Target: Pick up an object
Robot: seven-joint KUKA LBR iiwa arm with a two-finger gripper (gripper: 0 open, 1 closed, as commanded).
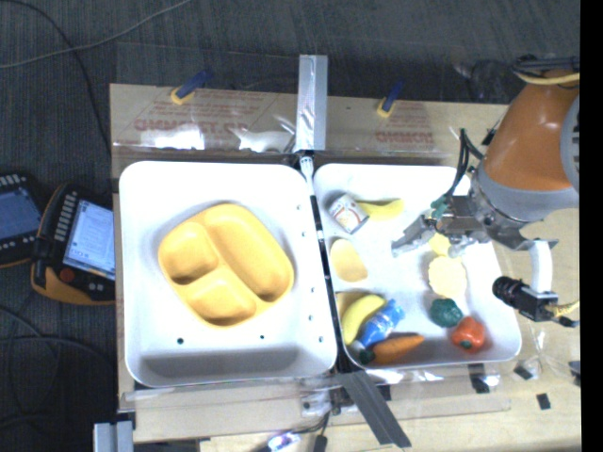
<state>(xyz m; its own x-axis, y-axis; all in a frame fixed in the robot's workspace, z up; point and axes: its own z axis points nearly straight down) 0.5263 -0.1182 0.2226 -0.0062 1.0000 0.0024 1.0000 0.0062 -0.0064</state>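
Note:
The right white bin (pixel 415 179) holds several toy foods. A small jar (pixel 347 215) and a yellow banana-like piece (pixel 382 207) lie at its back left. Toward the centre is a yellow oval (pixel 349 262), and a pale yellow disc (pixel 447 276) sits further right. Along the front lie a yellow banana (pixel 355 314), a blue bottle (pixel 380 324), an orange carrot (pixel 397 347), a green piece (pixel 445 311) and a red pepper (pixel 468 334). My gripper (pixel 431 241) hangs over the middle of this bin, just behind the pale disc, open with nothing between its fingers.
The left bin (pixel 141 252) holds a yellow compartment tray (pixel 224 262). A metal divider post (pixel 312 102) stands behind the seam between the bins. A handheld pendant (pixel 71 248) lies off the bench to the left. A black fitting (pixel 513 293) sticks out by the right bin's right rim.

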